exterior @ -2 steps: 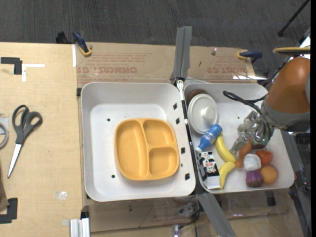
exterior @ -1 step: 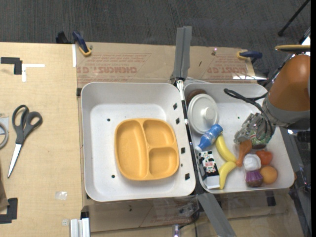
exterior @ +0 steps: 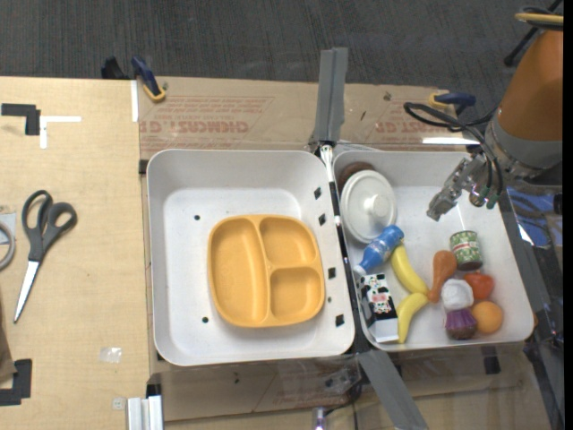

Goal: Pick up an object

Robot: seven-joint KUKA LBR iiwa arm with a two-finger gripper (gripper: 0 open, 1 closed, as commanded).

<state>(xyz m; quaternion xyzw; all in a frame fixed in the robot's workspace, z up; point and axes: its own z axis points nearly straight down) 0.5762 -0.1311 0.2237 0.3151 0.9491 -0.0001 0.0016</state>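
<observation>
The hand [exterior: 445, 202] hovers at 12 o'clock in the right bin [exterior: 428, 170], touching nothing; its opening cannot be determined. The small can [exterior: 465, 248] lies at its 5 o'clock, beside the carrot [exterior: 441, 271].

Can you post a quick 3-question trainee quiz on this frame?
1. True or false: the yellow three-compartment plastic plate lies in the right white bin.
2. Which thing touches the yellow plastic banana from above? A) blue plastic bottle B) scissors C) orange ball
3. Fill in: the gripper hovers over the ___ bin.

Key: 1 false, it lies in the left white bin; 2 A; 3 right.
</observation>
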